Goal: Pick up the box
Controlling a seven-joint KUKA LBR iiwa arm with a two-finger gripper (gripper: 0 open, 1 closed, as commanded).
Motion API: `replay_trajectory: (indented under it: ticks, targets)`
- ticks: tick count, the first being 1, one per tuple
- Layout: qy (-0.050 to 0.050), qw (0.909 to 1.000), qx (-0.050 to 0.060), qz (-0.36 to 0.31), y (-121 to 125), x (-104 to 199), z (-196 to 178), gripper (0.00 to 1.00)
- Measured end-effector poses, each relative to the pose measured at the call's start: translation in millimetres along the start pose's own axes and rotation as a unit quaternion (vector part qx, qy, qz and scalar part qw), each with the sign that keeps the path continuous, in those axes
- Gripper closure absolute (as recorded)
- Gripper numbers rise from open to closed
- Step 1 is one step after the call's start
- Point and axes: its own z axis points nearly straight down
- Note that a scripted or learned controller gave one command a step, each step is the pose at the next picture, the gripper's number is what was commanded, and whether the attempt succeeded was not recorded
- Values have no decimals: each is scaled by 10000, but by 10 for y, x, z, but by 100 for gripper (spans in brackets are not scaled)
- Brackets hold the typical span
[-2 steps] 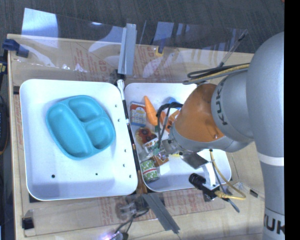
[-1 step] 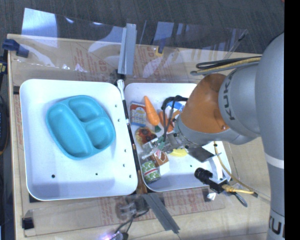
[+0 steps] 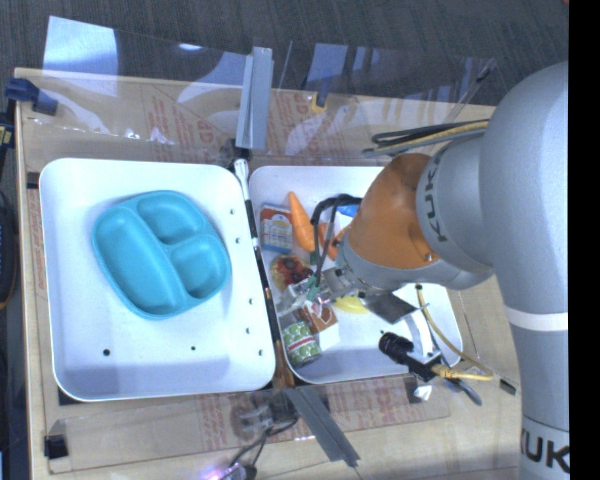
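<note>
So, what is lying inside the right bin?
The right bin holds small items along its left side: an orange carrot-like piece, a small box, a green packet and something yellow. The arm covers the bin's middle, so what lies there is hidden.

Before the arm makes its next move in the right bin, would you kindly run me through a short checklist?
1. Grey arm with orange band is over the right white bin: ok.
2. Small printed box visible near that bin's left wall: ok.
3. Box free of neighbours: not ok, the orange carrot-shaped item lies against it.
4. Gripper state: cannot tell, the wrist hides it.
5. Gripper over the box: not ok, it sits nearer the camera amid mixed clutter.
6. Blue divided plate in the left bin, away from the arm: ok.
</note>
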Motion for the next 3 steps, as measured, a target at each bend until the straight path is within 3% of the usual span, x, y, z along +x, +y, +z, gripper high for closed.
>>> replay_trajectory:
  ticks: [1,2,3]
  targets:
    - [40,10000,2,-80,33,59,-98,100]
    - [91,9999,25,69,654,686,-982,100]
    - [85,9987,48,509,1070,909,-969,100]
